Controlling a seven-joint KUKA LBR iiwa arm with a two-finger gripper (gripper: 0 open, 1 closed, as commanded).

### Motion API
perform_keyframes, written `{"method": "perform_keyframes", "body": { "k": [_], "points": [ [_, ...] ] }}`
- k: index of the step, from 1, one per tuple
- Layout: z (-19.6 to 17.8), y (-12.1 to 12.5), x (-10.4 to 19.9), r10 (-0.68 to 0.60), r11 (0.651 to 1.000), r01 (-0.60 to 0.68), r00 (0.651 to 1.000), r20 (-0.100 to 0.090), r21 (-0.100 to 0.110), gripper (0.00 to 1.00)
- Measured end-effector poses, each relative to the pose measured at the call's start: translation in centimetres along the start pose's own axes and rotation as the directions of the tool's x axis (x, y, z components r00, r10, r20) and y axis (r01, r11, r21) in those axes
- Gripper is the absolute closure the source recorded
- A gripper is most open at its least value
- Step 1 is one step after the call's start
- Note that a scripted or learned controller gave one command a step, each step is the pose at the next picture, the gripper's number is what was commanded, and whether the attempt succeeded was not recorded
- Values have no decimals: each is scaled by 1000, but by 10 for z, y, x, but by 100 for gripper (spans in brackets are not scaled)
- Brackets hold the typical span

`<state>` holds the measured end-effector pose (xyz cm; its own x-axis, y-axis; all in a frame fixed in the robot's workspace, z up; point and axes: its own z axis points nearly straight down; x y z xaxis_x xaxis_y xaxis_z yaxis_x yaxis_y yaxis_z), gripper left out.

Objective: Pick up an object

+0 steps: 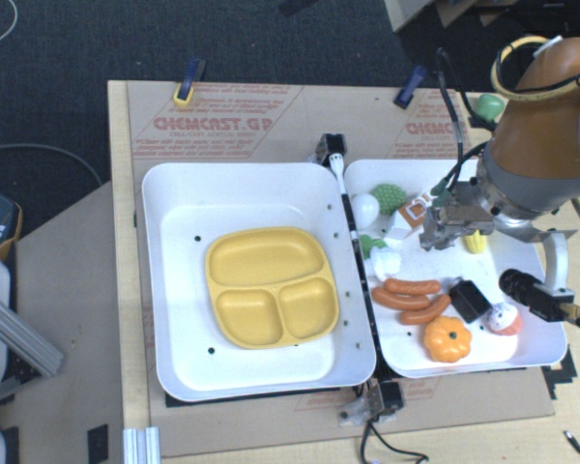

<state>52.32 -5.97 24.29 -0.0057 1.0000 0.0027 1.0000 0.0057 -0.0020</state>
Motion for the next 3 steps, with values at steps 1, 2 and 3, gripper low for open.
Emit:
{"method": "perform_keyframes", "body": {
  "k": [1,2,3],
  "points": [
    [22,-15,51,1,1000,-1,1000,0,3,100],
    [14,-14,86,2,1000,-1,1000,2,-3,100],
    [26,-17,74,7,1000,-7,1000,3,2,100]
  ]
}}
